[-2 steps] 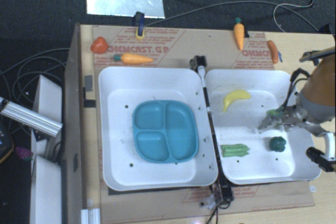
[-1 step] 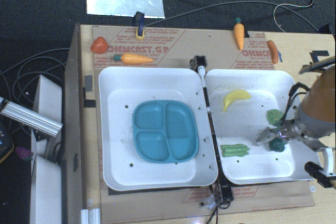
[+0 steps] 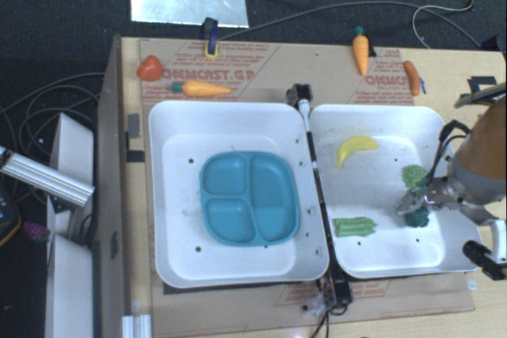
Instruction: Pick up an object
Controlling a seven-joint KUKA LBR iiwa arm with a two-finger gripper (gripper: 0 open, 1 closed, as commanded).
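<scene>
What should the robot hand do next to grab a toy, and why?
Probably a small drop straight down. The gripper sits low in the right bin, right at a teal toy, with a green leafy toy just behind it. It looks lined up already, though I can't tell whether it has hold of anything.

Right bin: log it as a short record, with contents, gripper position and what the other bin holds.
right bin: white, shallow
contents: banana near the back; green pod near the front; broccoli and a teal piece at the right side
gripper: low at the right side, between broccoli and teal piece
grasp: cannot tell
left bin: holds a blue tray with compartments
bench behind bins: carrots, tomato
</scene>
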